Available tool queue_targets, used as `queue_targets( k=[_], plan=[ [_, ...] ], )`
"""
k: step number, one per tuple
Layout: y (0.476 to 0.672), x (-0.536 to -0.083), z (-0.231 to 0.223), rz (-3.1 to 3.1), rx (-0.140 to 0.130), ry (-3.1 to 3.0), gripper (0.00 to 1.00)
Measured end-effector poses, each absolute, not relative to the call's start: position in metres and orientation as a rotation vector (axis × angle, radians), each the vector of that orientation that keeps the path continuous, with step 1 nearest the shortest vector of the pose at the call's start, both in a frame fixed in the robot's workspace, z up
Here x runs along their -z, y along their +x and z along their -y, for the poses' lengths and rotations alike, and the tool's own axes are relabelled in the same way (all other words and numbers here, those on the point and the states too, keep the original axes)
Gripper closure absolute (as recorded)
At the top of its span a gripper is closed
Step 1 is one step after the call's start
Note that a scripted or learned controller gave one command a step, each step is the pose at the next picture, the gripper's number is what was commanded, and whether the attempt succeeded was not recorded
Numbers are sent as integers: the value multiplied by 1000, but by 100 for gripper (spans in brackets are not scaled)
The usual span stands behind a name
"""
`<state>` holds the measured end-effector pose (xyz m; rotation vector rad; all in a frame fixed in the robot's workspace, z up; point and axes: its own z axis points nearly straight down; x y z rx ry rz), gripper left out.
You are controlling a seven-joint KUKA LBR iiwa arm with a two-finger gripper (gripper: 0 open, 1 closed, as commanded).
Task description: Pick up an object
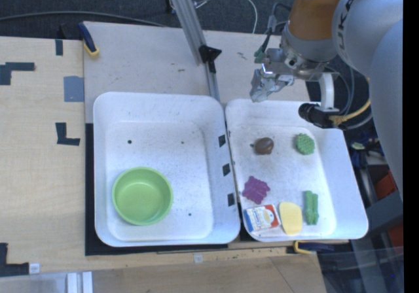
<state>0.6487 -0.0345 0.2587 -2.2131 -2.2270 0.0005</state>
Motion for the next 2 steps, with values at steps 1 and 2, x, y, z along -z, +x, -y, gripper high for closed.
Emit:
queue_targets(
  k=[1,2],
  plan=[
    [644,-244,-10,2225,-3,-2213,100],
    [655,-238,-68,2228,0,-2212,100]
  ],
)
